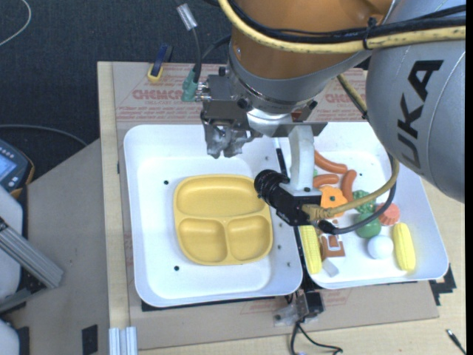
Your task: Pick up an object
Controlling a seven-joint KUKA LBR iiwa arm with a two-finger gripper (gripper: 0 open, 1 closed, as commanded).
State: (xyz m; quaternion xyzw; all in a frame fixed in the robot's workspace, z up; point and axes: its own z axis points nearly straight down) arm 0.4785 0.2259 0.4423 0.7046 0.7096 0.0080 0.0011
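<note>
Yellow tray (222, 219) lying flat in the left bin (148, 198), about mid-bin and nudged toward the right wall. Glossy plastic with rounded corners, split three ways: one long compartment on the far side, two smaller ones on the near side. Upper right corner tucked under robot hardware, so can't follow that bit of rim.

End effector (224, 143) hanging just past the tray's far edge, over bare bin floor. Too dark and cluttered under the wrist to call it spread or pressed together, honestly can't tell.

Over in the right bin (429, 228), a jumble of toy food: two sausages (330, 163) at the far side, an orange piece (332, 197), something green (366, 213), a white ball (380, 247), and a corn cob (404, 246) near the right wall. Second corn cob (310, 248) right by the divide, top end cut off by cabling. Far corner of that bin swallowed by the arm.

Tan surface (118, 161) under both bins, red lettering half hidden.
</note>
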